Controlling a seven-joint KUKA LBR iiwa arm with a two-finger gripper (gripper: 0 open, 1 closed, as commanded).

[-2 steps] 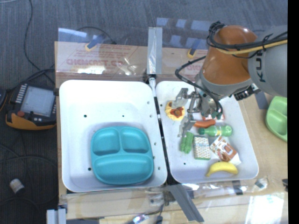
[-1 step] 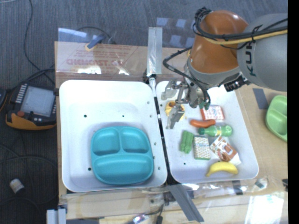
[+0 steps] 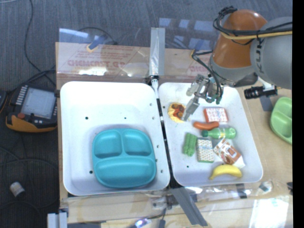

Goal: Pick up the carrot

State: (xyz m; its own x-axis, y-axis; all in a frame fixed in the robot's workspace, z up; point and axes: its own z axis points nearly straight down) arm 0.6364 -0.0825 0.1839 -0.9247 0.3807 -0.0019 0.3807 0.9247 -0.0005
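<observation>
Approach step: small orange tapered plastic carrot [image 3: 205,125] lies in right-hand shallow white bin [image 3: 251,141], at five o'clock of grey two-finger gripper [image 3: 192,107], jaws released and empty; next move, by judgement, calls for shifting over carrot, descending, closing.

Left bin [image 3: 76,99] holds a teal divided tray [image 3: 124,156], toward its near side. Right bin [image 3: 251,141] has a yellow-red item [image 3: 176,111] by the divider, a red-white box [image 3: 215,114], a green bottle [image 3: 220,133], a green vegetable [image 3: 190,144], a checkered packet [image 3: 205,150], a snack wrapper [image 3: 227,152], and a banana [image 3: 226,172] at the front. Handheld controller [image 3: 31,108] on the floor, left. Green object [image 3: 283,118] at right edge.
</observation>
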